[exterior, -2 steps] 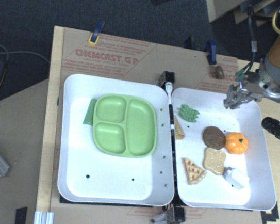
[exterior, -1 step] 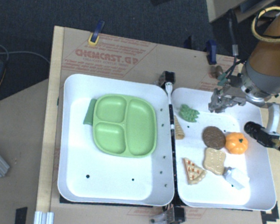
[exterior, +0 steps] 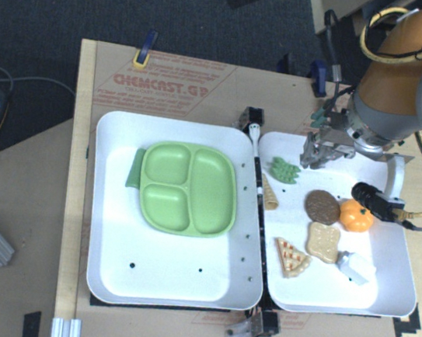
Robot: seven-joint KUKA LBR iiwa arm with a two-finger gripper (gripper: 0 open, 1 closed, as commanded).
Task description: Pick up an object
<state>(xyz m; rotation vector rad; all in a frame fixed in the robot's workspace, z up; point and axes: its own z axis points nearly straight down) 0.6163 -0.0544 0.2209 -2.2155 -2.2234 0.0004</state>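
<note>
Green, leafy and small, the toy vegetable [exterior: 283, 170] lies in the right bin [exterior: 392, 269] just below and slightly left of the gripper [exterior: 317, 154], which hangs over the bin's upper end. Whether the gripper is clenched or released I cannot tell; nothing is visibly held. Farther off sit a waffle cone [exterior: 270, 195], a brown cookie [exterior: 321, 207], an orange pumpkin-like toy [exterior: 356, 216], a toast slice [exterior: 323, 242] and a pizza slice [exterior: 292, 257]. Beyond the divider, the left bin [exterior: 103, 258] carries a green sectioned plate [exterior: 189, 189]. The likely risk: the green piece is low and near the bin wall, so a descent could clip the rim or close above it, nudging it aside instead of gripping.
</note>
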